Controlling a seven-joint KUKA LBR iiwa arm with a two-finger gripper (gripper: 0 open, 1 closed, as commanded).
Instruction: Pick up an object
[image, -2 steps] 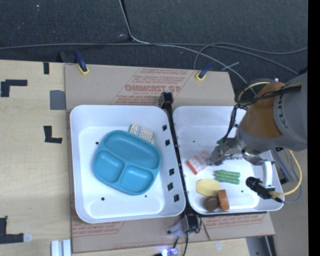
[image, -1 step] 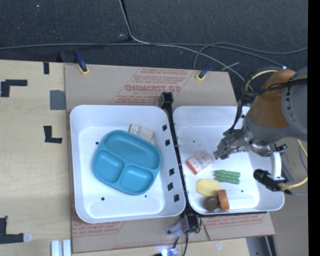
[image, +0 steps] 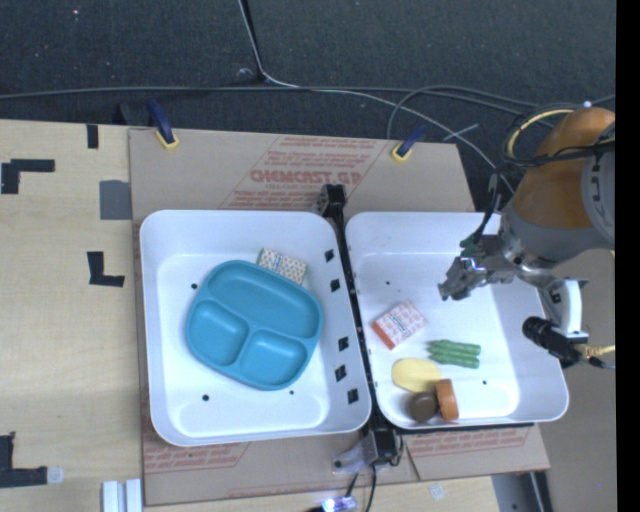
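In the right bin (image: 410, 240) lie a small red-and-white packet (image: 400, 323), a green bean pod (image: 455, 351), a yellow lemon-like piece (image: 416, 374) and a brown-and-orange piece (image: 434, 402). My gripper (image: 458, 283) hangs over the right bin's middle right, above and to the right of the packet and above the green pod. Nothing shows between its fingers. The arm with its orange band (image: 560, 175) comes in from the right.
The left bin (image: 165, 300) holds a blue divided plate (image: 253, 323) and a small patterned packet (image: 283, 264) at the plate's far edge. A black divider (image: 343, 300) runs between the bins. Cables cross the bench behind them.
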